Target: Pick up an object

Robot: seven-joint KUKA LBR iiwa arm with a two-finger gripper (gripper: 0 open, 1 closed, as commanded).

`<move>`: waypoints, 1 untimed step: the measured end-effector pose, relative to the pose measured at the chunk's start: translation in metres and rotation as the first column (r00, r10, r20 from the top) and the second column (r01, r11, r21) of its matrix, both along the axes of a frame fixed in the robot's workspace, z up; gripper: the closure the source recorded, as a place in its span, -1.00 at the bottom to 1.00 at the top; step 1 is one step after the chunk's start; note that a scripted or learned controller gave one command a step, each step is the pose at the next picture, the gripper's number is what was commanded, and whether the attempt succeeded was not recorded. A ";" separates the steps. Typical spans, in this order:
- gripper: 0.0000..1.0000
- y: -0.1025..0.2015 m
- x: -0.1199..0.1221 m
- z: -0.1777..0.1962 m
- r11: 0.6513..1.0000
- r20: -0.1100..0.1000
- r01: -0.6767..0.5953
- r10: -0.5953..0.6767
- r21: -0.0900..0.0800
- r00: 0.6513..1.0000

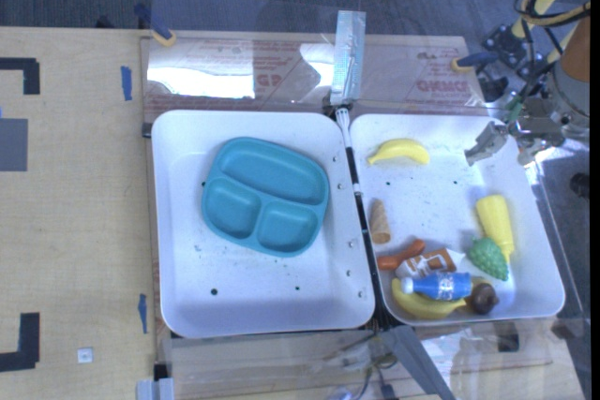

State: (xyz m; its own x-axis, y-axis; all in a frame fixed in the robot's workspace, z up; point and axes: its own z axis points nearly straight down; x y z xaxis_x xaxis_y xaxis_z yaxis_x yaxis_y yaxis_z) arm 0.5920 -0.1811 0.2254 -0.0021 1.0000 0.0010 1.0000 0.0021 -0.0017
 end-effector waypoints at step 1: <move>-1.00 -0.032 -0.044 -0.118 0.997 -0.010 0.079 -0.079 0.015 0.997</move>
State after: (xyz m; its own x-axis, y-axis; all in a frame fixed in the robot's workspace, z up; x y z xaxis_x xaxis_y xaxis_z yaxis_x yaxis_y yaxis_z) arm 0.5483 -0.2130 0.1071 0.0771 0.9969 0.0161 0.9970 -0.0769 -0.0115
